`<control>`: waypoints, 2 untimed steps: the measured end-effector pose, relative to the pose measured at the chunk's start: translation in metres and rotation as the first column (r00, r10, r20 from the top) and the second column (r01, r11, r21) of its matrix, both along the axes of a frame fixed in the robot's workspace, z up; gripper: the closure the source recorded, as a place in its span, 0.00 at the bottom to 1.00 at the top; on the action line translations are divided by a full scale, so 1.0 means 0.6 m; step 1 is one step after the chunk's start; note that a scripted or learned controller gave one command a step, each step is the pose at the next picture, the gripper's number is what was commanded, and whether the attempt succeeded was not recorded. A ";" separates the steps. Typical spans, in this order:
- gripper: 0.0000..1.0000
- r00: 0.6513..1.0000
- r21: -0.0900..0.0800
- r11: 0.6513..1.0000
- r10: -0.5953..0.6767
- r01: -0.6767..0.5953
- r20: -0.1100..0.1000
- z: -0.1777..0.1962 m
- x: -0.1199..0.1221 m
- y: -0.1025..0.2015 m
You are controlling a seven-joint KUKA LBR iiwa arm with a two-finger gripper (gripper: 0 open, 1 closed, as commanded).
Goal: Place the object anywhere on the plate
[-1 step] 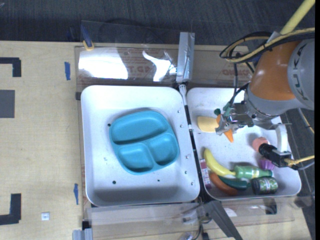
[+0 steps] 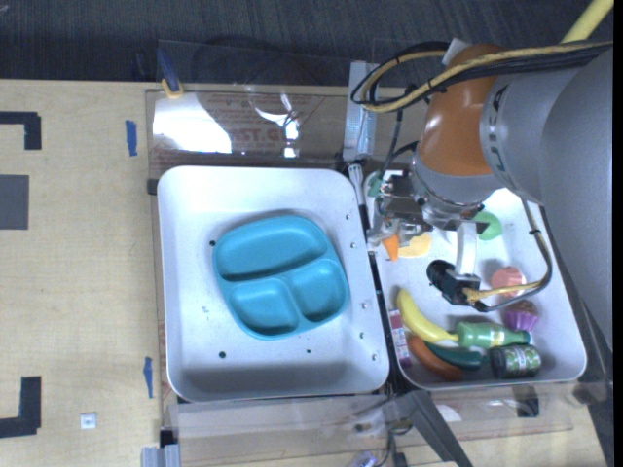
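— Looking into the right bin [image 2: 560,358], you have small toy foods piled together: a yellow banana [image 2: 421,321], a green bottle [image 2: 484,335], a dark can [image 2: 514,360], a pink cupcake [image 2: 507,278], an orange piece [image 2: 391,246]. Which one counts as the object is not marked.

— How will they handle?

— By my judgement, all are light, stiff and smooth, so likely to slip. Take the banana across its middle, where it is narrowest.

— And the gripper [image 2: 404,224]?

— It hangs over the bin's upper left corner, near the orange piece, with the banana well below it. You cannot tell its opening from here, and nothing shows in its hold.

— The goal?

— The blue plate [image 2: 280,272] lies in the left bin [image 2: 185,202], bare.
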State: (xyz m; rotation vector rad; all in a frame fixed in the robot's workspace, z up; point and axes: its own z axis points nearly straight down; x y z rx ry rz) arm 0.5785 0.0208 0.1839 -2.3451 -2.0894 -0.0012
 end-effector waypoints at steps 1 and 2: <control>1.00 0.967 0.000 0.967 0.254 -0.254 0.000 0.036 -0.025 0.098; 0.00 0.967 -0.001 0.967 0.254 -0.254 -0.001 0.036 -0.025 0.097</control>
